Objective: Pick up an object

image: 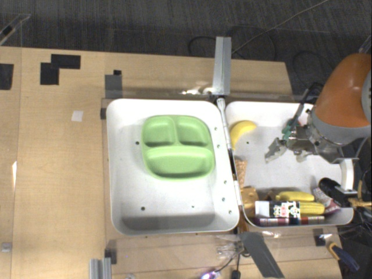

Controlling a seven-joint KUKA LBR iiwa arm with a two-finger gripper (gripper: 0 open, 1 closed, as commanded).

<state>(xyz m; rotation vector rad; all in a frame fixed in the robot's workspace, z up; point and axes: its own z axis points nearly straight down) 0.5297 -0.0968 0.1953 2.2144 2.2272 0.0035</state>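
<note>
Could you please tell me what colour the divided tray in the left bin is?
The divided tray is light green, seen clearly in the camera view.

We see the left white bin [119,173] | a green divided plate [177,146] in it, just toward 12 o'clock of the bin's centre | a wooden bench [52,173] under both bins | dark carpet [116,16] at 12 o'clock | a metal post [222,65] between the bins' far edges.
</note>
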